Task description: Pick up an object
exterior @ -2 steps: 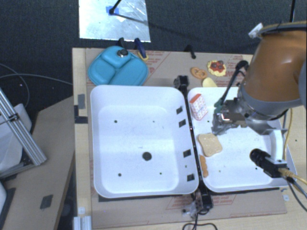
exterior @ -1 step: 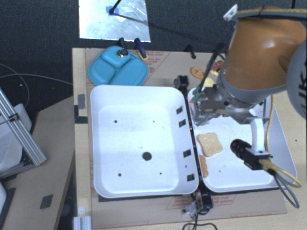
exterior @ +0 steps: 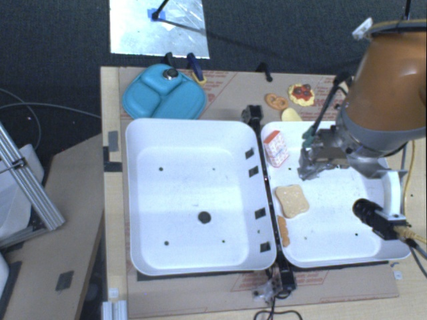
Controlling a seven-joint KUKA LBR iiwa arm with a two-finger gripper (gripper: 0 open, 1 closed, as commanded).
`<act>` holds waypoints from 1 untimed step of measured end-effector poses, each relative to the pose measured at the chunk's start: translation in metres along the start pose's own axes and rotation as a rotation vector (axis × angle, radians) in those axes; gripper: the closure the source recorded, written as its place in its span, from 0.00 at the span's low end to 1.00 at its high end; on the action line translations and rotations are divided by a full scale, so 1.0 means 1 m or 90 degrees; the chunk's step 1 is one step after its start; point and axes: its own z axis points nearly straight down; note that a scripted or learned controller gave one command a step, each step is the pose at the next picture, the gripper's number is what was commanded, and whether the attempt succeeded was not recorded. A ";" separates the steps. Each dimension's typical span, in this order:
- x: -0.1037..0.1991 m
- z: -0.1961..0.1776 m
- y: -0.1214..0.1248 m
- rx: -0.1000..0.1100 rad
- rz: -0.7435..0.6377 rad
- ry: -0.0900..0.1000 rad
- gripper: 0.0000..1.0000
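Note:
In the right bin point(exterior: 347, 252) lie a slice of toast point(exterior: 291, 200), a small red-and-white carton point(exterior: 275, 147) near the bin's left wall, and a thin tan piece point(exterior: 283, 231) by the divider. A dark round object point(exterior: 203, 217) rests in the left bin point(exterior: 153, 139). My gripper point(exterior: 312, 169) hangs over the right bin, just right of the carton and above the toast. The wrist body hides its fingertips.
A blue sectioned lid point(exterior: 164, 93) lies behind the left bin. Toy food pieces point(exterior: 301, 94) and a yellow piece point(exterior: 291, 115) sit behind the right bin. A black cylinder point(exterior: 373, 217) juts over the right bin's right side. A foil sheet point(exterior: 159, 19) lies on the floor.

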 end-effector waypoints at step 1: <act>0.053 -0.057 0.000 -0.004 -0.009 0.002 1.00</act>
